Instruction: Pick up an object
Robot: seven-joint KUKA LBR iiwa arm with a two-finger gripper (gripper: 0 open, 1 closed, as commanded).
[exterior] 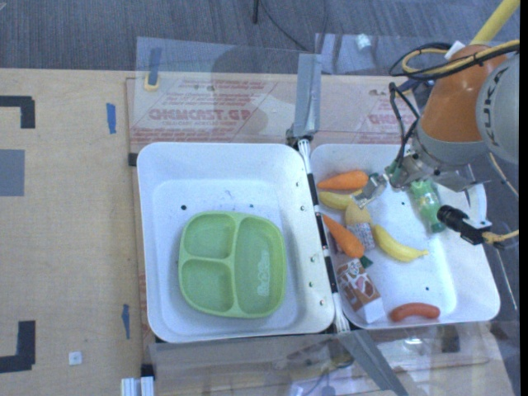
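- Where the grey arm with its orange band (458,97) comes in from the right, we see its two-finger gripper (375,186) low over the upper part of the right-hand shallow white bin (487,291); we cannot tell how the jaws stand, and we see nothing between them.
- At about ten o'clock from the gripper, just beside it, lies a long orange toy carrot (344,180), pointing roughly nine to three.
- At about eight o'clock from the gripper, under that carrot and touching it, lies a small yellow banana-shaped piece (334,199).
- At six o'clock, near the gripper, sits a pale yellow rounded lump (356,213).
- At about seven o'clock from the lump a second orange carrot (343,234) slants along the bin's left wall.
- At four o'clock from the lump a curved yellow toy banana (398,247) lies on the bin floor.
- At three o'clock from the gripper we see a green translucent bottle-like object (426,203), close under the arm.
- Toward six o'clock in the bin, a small printed red-and-white carton (361,287) lies by the left wall, and a red toy sausage (414,311) rests near the lower rim.
- At nine o'clock, the left-hand shallow white bin (165,172) holds a light green plastic plate with three compartments (233,264).
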